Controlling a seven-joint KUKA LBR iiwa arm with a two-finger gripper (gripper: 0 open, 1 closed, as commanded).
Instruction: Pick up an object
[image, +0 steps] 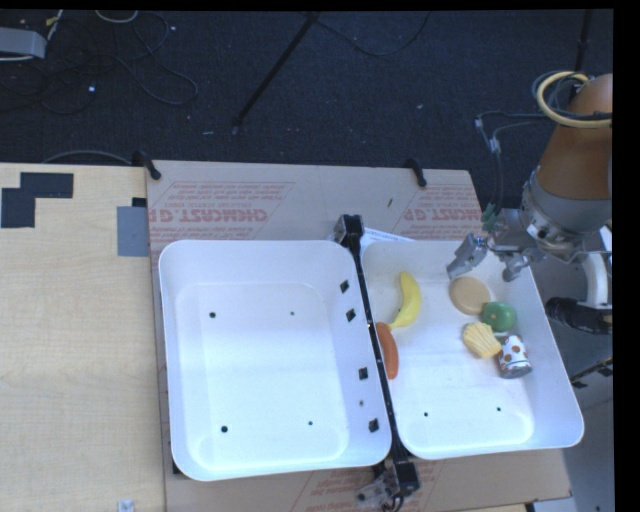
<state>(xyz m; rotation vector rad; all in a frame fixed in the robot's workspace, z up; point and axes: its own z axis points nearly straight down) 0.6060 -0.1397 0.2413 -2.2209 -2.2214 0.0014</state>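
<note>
We are looking at a robotics lab: cables (150, 60) are trailing across the dark carpet (400, 90) beyond a table (70, 350) bearing two white bins (190, 270).

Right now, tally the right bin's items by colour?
Yellow: 2, banana and corn-like piece
Orange: 1, carrot-like piece
Tan: 1, round piece
Green: 1, ball-like piece
White with red spots: 1, small can
Total: 6

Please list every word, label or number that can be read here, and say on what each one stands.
"CHEMCAST GP": red print, upside down, on the brown sheet under the bins, left part.
Same red print on its right part, partly covered.
Red print on its front edge: too blurred to read.
Small can: label too small to read.
</note>
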